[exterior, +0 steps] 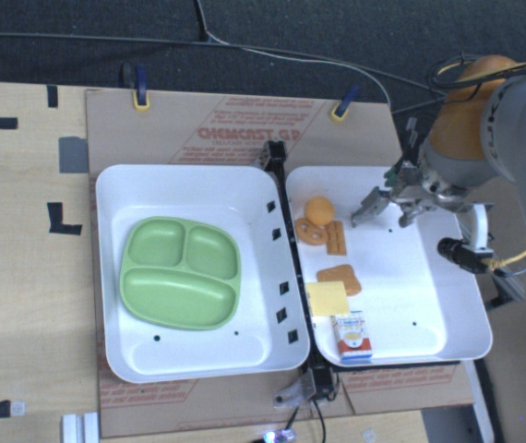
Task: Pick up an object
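Dark carpet runs across the top of the frame, with a thin cable (245, 46) trailing over it. Below it sits the pale wooden surface (23, 275), covered in the middle by a sheet of cardboard (235, 127) clipped at its upper edge. Two white bins lie side by side on the cardboard. The left bin (115, 192) holds a green divided plate (180, 272).

The grey arm (484, 137) comes in from the upper right, and its hand (390, 209) hangs over the upper part of the right bin (411, 284), fingers spread apart with nothing between them.

Food toys sit along the left side of that bin, to the left of and below the hand. Nearest it are an orange ball (318, 210), a small brown ring (310, 233) and a tan bar (335, 238), bunched together. Further down lie a brown piece (342, 276), a yellow square slice (327, 298) touching it, and a small white carton with red and blue print (352, 334) near the lower edge.
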Robot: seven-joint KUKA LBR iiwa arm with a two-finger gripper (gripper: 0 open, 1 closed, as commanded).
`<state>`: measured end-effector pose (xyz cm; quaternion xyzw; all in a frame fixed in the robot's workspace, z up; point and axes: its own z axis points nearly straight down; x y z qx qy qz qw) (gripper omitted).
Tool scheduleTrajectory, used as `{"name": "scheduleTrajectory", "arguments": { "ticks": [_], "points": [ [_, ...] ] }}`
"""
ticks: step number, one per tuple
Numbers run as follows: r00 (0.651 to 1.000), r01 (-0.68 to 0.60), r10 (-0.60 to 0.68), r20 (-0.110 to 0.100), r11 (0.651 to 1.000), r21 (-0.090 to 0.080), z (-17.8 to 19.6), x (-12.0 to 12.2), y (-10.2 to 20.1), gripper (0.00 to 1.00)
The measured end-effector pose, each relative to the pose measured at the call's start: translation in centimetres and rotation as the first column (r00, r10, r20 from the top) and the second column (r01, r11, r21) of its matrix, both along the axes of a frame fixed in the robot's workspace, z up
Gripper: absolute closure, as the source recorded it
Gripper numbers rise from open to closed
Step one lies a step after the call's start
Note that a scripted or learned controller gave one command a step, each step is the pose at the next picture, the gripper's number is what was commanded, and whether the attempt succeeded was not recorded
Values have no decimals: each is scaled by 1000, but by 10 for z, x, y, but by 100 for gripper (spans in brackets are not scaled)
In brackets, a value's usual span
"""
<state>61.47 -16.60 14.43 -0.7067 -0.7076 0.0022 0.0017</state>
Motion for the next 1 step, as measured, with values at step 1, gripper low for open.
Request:
{"name": "scheduleTrajectory", "arguments": {
  "ticks": [1],
  "points": [
    [1000,1,-1,5,1000,0,-50,0,1,0]
  ]
}}
